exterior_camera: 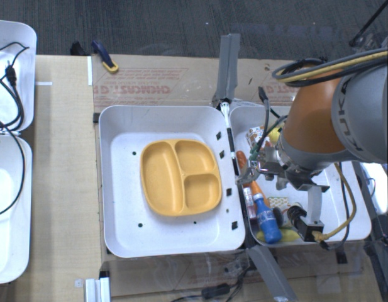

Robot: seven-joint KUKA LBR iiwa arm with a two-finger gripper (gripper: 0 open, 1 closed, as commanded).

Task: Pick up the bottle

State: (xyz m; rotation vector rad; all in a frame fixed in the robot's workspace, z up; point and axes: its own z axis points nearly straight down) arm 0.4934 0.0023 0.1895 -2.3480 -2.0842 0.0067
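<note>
A small bottle (265, 218) with a bright blue body and an orange neck and cap lies on its side in the right-hand white bin (362, 216). It sits along that bin's left wall, towards the near edge.

The bottle's long axis runs nearly front to back, tilted slightly. The orange cap points away from the near edge and a little to the left, and the blue base points towards the near corner. The base rests against a yellow object (289, 234).

A slim red and white stick (248, 199) lies just beside the bottle on its left, roughly parallel to it. A small red item (241, 159) sits further back along the same wall.

The grey and orange arm covers much of this bin. Its tool (264, 168) hangs just above the bottle's cap end, and whether it is spread or pressed together cannot be told.

The left-hand white bin (109, 168) holds one yellow plate (181, 176), divided into three compartments and lying flat near the middle.

Both bins sit on a tan surface (156, 80).
</note>
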